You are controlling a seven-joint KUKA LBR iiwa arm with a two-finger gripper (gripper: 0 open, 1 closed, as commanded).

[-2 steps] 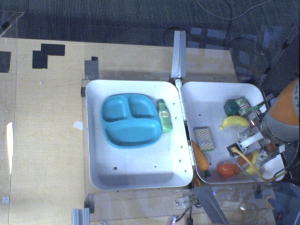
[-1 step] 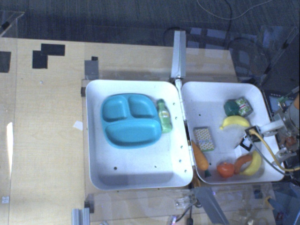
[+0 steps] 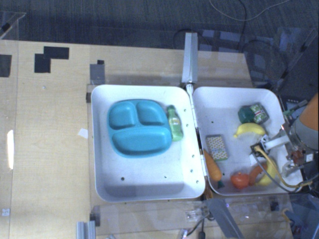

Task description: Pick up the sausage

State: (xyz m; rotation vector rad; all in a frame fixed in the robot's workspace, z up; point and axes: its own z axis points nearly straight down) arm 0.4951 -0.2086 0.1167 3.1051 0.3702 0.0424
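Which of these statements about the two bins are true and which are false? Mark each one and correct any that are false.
1. The blue divided tray lies in the left bin. True.
2. The green bottle lies in the right bin. False: it lies in the left bin, beside the tray.
3. The carrot lies near the right bin's left wall. True.
4. The tomato sits on the tray. False: it sits in the right bin.

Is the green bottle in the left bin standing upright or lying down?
Lying down: the green bottle rests lengthwise beside the blue tray.
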